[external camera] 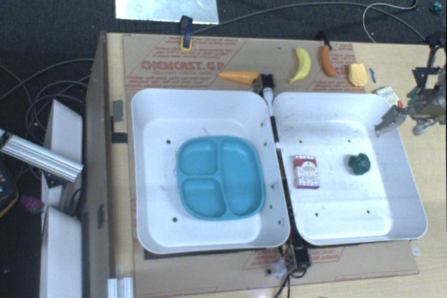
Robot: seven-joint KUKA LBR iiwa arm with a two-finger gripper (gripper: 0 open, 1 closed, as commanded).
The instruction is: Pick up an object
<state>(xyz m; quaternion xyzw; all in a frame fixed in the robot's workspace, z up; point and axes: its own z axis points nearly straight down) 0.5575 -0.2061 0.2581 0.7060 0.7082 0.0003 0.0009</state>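
Near edge: left white bin (150,150) holds blue divided tray (220,176). Right white bin (398,171) holds small red-and-white box (306,172) and dark green lump (360,164), well apart. I see gripper (391,121) at right bin's far right rim, above both, grasping nothing; whether clenched or released, I cannot tell. Pick not yet done. Far: carrot (238,77), banana (302,65) on board.

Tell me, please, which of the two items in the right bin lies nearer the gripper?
The dark green lump; it lies nearer the gripper than the red-and-white box does.
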